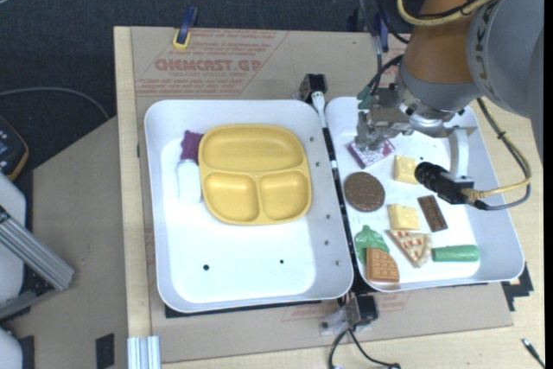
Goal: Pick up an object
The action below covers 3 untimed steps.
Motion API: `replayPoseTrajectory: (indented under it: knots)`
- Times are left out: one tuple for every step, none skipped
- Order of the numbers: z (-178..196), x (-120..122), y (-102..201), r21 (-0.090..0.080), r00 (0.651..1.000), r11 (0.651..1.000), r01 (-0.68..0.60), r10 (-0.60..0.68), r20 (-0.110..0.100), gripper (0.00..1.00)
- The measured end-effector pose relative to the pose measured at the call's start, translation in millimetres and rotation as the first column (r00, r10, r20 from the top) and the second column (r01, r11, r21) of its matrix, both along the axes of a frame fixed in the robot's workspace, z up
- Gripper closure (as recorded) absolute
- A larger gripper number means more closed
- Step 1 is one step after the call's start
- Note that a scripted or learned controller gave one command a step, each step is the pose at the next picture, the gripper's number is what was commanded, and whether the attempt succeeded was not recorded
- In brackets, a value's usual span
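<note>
The arm is the biggest thing here. It is grey with an orange band, and it reaches in from the right over the right bin.

The left bin holds a yellow tray with three parts. A purple thing and a white thing peek out beside the tray's left edge.

The right bin is full of little toy foods. There is a brown cookie, a waffle with a green top, a pizza slice, a green stick, a chocolate bar and two yellow cheese bits. They lie close together.

The gripper hangs low at the top of the right bin. It is right over a small pink and white packet, and it looks like it touches it. I think the packet is the thing it wants to pick up. I cannot tell if the gripper is open or closed, and I cannot see that it holds anything.

What could go wrong? The packet looks flat and thin, so it could slip out. It lies near the bin's wall, so the gripper could bump the wall. The cookie sits just below, and a push could knock it.
</note>
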<state>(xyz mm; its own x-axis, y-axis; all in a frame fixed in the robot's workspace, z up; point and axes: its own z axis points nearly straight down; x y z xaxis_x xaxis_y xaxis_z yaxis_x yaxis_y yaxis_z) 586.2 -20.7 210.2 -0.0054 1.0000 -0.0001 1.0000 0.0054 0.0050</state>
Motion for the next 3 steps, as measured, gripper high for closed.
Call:
replayPoseTrajectory:
  knots:
    - [15, 27, 37, 0.001, 1.0, 1.0, 0.0, 0.0, 0.001, 1.0]
    - [13, 61, 92, 0.002, 1.0, 1.0, -0.001, 0.001, 0.0, 1.0]
    - [5, 56, 84, 0.0, 1.0, 1.0, 0.006, -0.006, -0.008, 1.0]
